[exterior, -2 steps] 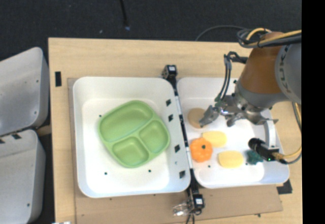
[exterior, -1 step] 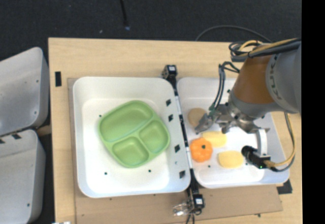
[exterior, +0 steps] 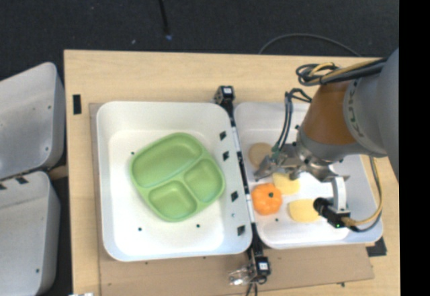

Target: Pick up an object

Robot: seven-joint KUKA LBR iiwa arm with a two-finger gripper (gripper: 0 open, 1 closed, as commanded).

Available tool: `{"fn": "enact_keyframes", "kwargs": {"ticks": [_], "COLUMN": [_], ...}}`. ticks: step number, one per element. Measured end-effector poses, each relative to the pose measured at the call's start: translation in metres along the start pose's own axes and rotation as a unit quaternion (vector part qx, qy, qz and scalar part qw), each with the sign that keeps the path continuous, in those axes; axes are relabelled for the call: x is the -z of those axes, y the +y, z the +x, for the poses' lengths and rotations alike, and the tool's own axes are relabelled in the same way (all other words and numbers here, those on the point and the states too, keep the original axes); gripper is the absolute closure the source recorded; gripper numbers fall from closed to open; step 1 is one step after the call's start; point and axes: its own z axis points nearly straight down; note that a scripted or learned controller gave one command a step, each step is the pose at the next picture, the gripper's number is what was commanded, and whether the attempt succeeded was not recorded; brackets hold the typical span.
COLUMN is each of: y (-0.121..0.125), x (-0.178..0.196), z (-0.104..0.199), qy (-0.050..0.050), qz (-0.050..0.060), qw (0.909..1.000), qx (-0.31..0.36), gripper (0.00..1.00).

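The right bin (exterior: 361, 229) holds several small objects. An orange fruit (exterior: 267, 200) lies by the bin's left wall. A pale yellow piece (exterior: 287, 185) sits just right of it and a larger yellow piece (exterior: 303, 211) lies toward the front. A tan round object (exterior: 259, 152) rests further back by the left wall. My gripper (exterior: 273, 165) hangs low over the bin, between the tan object and the pale yellow piece and just above the orange. I see nothing held in it. The grey arm with its orange band (exterior: 329, 117) covers the bin's right half.
The left bin (exterior: 111, 147) bears a green divided plate (exterior: 178, 176) near its middle. A ridge with black clips (exterior: 236, 174) separates the two bins. Cables (exterior: 316, 73) loop behind the arm on the wooden bench (exterior: 148, 73).
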Motion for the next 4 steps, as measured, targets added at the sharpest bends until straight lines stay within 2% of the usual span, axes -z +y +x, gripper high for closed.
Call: {"fn": "enact_keyframes", "kwargs": {"ticks": [1, 2, 3, 4], "y": [0.001, -0.003, -0.002, -0.003], "x": [0.012, 0.074, 0.106, 0.102], "z": [-0.002, -0.001, -0.003, 0.049], "qy": [0.000, 0.000, 0.001, 0.002], "qz": [-0.002, -0.002, -0.001, 0.001], "qw": [1.0000, 1.0000, 1.0000, 1.0000], "qx": [-0.004, -0.001, 0.003, 0.006], "gripper": [1.00, 1.00, 1.00, 1.00]}}
